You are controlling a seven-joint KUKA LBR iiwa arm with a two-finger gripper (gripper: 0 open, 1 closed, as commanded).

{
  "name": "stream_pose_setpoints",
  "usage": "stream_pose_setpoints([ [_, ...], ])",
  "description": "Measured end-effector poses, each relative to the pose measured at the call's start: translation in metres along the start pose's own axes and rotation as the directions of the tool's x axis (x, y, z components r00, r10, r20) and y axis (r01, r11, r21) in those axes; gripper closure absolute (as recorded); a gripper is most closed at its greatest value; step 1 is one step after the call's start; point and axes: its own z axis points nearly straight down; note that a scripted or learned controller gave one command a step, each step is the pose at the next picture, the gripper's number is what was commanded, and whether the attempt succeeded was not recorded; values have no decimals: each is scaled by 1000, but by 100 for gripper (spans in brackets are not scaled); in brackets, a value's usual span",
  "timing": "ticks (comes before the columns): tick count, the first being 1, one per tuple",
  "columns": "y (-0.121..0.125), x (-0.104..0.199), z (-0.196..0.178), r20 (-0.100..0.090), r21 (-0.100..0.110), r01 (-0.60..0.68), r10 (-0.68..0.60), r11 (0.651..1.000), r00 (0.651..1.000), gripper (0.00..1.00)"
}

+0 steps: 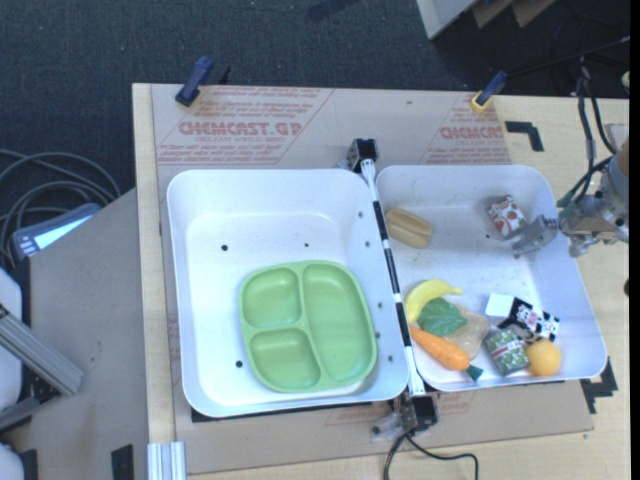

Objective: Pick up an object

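Dark carpet surrounds a pale wooden worktop (150, 268) that carries a brown printed board and two shallow white bins side by side. Filling the left-centre of the frame, the left bin (200, 208) holds a green three-compartment tray (306, 325) lying flat toward its lower right.

At right, the right bin (455, 183) holds the loose objects. A tan bread roll (408, 227) lies near its upper left corner, well apart from the rest. A small red and white packet (505, 215) sits near the upper right, just beside the claw (530, 236), which reaches in from the right edge of the frame and sits low by the bin's right wall (whether it is released or clenched cannot be told, and nothing is visibly between its tips).

Along the bin's lower edge lies a cluster: a yellow banana (430, 294), a green leaf (441, 318), an orange carrot (442, 349), a green can (505, 351), a black and white cow toy (535, 320) and a yellow lemon (544, 358).
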Motion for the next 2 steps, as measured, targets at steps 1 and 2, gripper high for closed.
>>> stream_pose_setpoints([
  [1,-63,16,96,-1,-5,2,-2,1000,1000,0],
  [2,-67,-5,14,1,-4,0,0,1000,1000,0],
])
